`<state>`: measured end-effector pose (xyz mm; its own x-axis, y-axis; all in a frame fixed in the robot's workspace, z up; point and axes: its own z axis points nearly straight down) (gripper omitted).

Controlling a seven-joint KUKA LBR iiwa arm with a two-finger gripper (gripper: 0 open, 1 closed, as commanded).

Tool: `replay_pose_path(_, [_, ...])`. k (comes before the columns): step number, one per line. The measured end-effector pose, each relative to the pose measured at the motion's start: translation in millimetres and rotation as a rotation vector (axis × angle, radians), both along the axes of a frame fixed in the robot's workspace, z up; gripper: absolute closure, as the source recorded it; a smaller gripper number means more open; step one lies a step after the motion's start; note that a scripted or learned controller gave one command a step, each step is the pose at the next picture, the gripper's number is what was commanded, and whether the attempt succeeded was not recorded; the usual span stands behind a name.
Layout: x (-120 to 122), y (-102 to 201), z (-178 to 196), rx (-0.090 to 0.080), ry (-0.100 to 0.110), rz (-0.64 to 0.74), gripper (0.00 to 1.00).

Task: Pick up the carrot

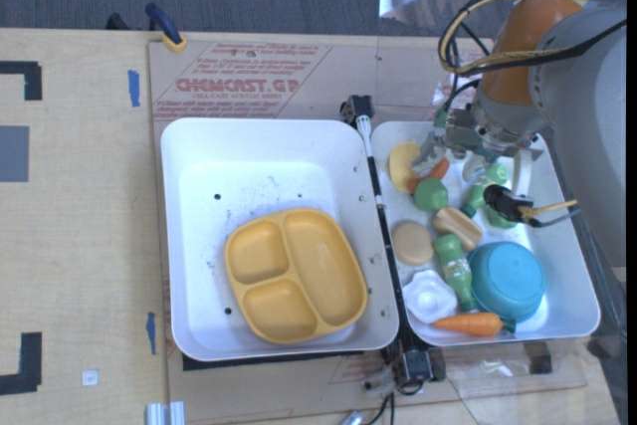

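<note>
Carrot (468, 322) well apart from fingers (429, 152)

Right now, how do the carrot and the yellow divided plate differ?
The carrot lies in the right bin, near its front edge, crowded by other toys; the yellow divided plate sits alone in the left bin. The carrot is orange, slim and much smaller; the plate is yellow, broad, with three compartments. The gripper hovers over the right bin's far end, nearer the carrot than the plate. Both lie flat.
</note>
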<state>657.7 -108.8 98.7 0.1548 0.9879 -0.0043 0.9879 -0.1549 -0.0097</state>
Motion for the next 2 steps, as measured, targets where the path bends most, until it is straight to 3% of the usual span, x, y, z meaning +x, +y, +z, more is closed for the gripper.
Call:
replay_pose_path(1, [12,87,91,0.004,-0.021,0.053,0.00])
replay_pose_path(2, [-13,17,-2,0.000,-0.016,-0.169,0.00])
